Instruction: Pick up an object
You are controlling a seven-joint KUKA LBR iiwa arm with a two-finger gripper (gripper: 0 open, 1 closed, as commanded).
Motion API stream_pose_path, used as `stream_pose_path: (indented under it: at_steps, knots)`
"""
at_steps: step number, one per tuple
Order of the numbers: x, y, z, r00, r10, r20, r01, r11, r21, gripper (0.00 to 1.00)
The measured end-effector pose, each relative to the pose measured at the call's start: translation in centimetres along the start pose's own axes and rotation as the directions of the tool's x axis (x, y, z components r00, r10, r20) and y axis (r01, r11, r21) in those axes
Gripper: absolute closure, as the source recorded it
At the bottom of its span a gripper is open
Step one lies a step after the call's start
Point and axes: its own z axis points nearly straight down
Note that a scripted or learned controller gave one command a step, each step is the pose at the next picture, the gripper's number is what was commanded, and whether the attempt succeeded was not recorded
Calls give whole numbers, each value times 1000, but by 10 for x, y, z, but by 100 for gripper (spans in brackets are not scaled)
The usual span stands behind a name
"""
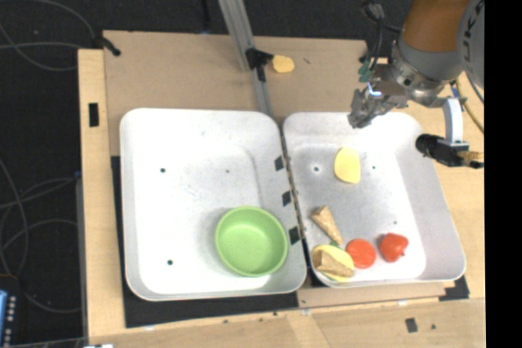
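Grey arm's two-finger gripper (364, 112) hangs over the right white bin's (424, 200) far rim.
I cannot tell its jaws' state; a pale yellow rounded object (347, 165) lies just below, apart.

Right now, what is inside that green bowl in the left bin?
Nothing that I can see: the green bowl sits open side up in the left bin, and its visible inside is plain green. The patch of bin floor under the bowl is covered from view.
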Motion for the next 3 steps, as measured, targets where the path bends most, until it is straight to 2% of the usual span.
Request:
stream_pose_path:
  at_steps: [3]
  knots:
    - [153,34,-2,1000,0,0,0,1000,-1,100]
